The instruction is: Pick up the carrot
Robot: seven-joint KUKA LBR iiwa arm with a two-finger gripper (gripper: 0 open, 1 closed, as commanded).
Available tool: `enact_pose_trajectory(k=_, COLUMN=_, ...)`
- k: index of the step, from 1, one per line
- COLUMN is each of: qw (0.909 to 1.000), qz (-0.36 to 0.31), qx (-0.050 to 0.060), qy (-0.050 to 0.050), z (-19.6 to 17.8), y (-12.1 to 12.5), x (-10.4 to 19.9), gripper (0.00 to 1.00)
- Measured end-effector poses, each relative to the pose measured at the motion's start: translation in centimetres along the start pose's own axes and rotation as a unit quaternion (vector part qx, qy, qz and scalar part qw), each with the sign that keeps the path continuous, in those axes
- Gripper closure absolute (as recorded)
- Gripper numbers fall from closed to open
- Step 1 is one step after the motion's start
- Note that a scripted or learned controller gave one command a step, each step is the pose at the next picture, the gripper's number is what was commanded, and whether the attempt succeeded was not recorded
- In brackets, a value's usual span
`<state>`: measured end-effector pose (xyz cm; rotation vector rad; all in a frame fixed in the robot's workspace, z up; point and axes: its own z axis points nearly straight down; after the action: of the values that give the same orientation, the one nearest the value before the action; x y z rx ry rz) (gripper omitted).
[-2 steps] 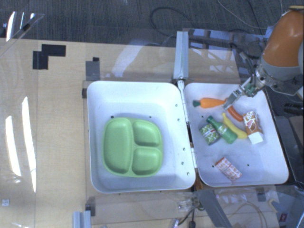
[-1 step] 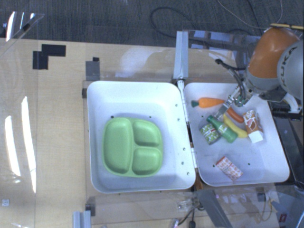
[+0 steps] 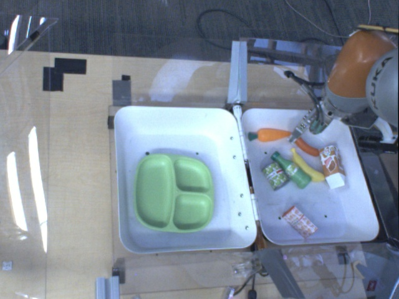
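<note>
A wooden bench (image 3: pixel 68 185) bears two white bins (image 3: pixel 181 123) side by side.

Smooth, glossy white plastic is seen in both bins (image 3: pixel 187 120). A matt green plastic tray (image 3: pixel 174 192) is seen on a pale wood-look bench (image 3: pixel 68 167).

**Almost no legible text from my seat**

I can make out part of the maker's name on the arm's grey wrist casing (image 3: pixel 381 86): the letters "KU" run along it at the right edge, the rest cut off. The small carton (image 3: pixel 331 162) and the flat packet (image 3: pixel 299 222) in the right bin (image 3: pixel 355 229) carry printed labels, as does the green bottle (image 3: pixel 292 169), but the print is too small for me to read.
</note>
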<state>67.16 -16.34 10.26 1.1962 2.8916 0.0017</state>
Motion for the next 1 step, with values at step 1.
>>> enact_pose_trajectory(k=1, qw=0.9974, qz=-0.072, qx=-0.001, qy=0.002, z=-8.61, y=1.50, x=5.51, gripper=1.00)
